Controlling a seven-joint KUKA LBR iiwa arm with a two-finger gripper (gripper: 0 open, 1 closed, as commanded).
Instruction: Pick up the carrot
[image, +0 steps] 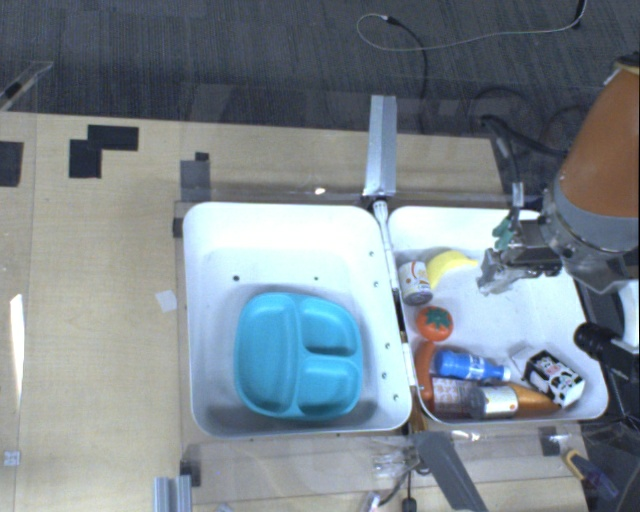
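Note:
The carrot (424, 362) is an orange, elongated piece lying along the left wall of the right bin (500, 222), partly tucked beside a blue bottle (470, 367). A round red-orange fruit with a green top (435, 322) touches its upper end. My gripper (492, 275) hangs over the upper middle of the right bin, up and to the right of the carrot and well apart from it. Nothing shows in the gripper.
A small can (415, 282) and a yellow lemon (450, 265) lie left of the gripper. A brown bottle (497, 402) and a black-and-white item (553, 377) sit along the front. The left bin (210, 240) holds a blue divided plate (298, 352).

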